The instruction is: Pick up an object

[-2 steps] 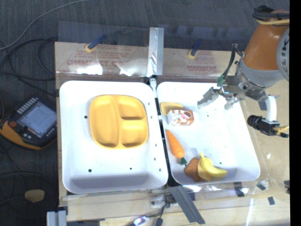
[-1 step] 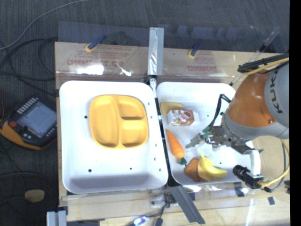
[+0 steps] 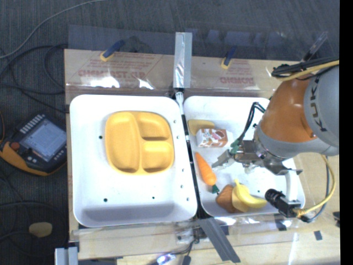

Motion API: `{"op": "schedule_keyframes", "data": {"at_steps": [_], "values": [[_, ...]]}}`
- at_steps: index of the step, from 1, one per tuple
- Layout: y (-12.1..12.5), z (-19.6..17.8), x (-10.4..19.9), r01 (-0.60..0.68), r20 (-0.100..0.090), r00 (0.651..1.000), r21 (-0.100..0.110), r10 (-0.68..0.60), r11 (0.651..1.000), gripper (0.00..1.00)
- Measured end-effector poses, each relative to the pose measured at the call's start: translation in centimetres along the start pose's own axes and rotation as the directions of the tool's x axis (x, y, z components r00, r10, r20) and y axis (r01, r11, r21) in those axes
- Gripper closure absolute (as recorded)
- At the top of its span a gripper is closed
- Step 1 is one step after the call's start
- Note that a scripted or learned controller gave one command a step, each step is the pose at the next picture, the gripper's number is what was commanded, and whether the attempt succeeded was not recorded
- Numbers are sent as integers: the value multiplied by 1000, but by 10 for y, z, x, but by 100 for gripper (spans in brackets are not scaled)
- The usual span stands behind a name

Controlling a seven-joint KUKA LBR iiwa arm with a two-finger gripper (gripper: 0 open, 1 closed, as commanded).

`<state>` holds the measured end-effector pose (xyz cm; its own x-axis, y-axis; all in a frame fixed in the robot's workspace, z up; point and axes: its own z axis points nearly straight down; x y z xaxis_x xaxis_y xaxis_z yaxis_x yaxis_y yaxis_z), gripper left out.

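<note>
The right bin (image 3: 220,101) holds an orange carrot (image 3: 206,170) near its left wall. A red and white packet (image 3: 213,138) lies on a pale yellow piece (image 3: 196,126) at the back. At the front, a banana (image 3: 248,198) rests against a brown rounded thing (image 3: 224,199). My gripper (image 3: 231,163) hangs over the middle of this bin, just right of the carrot and above the banana. It is open, with nothing between its fingers. The arm hides the bin's right part.
The left bin (image 3: 88,203) holds a yellow divided plate (image 3: 139,141). A metal strip (image 3: 183,59) runs between the bins at the back. A control pendant (image 3: 34,145) and cables lie on the dark floor to the left.
</note>
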<state>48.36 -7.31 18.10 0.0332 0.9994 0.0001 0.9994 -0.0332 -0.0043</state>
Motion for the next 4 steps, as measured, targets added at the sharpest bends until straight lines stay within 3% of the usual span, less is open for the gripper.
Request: {"op": "schedule_keyframes", "data": {"at_steps": [1,2,3,4], "values": [[5,89,-47,-57,1,998,-12,57,998,0],[52,0,-15,94,1,996,-1,-94,996,0],[73,-32,-47,-354,5,935,-1,354,935,0],[46,88,-33,-205,0,979,-4,205,979,0]]}}
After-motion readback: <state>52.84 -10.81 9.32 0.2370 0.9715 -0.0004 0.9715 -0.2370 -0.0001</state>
